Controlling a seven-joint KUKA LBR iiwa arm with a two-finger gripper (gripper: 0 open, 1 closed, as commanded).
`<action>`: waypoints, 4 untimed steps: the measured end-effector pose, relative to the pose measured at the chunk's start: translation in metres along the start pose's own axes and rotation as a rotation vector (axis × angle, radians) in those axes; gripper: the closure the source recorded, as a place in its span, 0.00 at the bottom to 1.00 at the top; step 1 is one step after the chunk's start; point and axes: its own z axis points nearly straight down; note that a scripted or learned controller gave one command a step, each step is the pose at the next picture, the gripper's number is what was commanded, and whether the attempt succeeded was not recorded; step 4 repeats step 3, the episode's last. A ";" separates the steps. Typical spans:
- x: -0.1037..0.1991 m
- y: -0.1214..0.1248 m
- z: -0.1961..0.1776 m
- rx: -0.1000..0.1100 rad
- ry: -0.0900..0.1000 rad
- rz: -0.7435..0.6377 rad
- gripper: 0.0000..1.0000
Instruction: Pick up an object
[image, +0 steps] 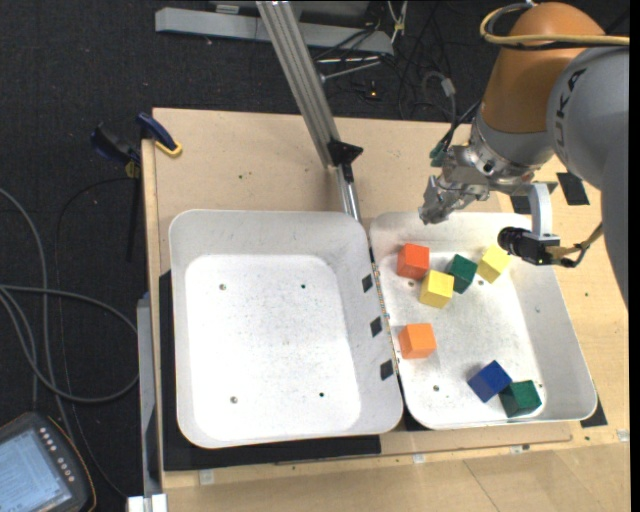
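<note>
you've got the gripper (437, 210) above the right bin's (560, 330) far edge; can't tell its grip state. orange cube (413, 260) nearest, nothing lifted yet.

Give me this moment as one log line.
phase: approach | tool: above far edge of right bin, nothing seen held | nearest: orange block | left bin: no blocks

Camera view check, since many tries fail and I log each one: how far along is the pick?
Nothing looks done: all seven blocks lie in the right bin. In hand: the gripper hangs over that bin's far edge, just beyond the orange block, nothing visibly held. Left: descend, close on a block and lift it.
</note>
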 end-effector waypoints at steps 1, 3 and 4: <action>0.058 -0.003 0.000 0.001 0.000 -0.001 1.00; 0.162 -0.044 -0.011 0.002 0.000 -0.001 1.00; 0.162 -0.044 -0.011 0.002 0.000 -0.001 1.00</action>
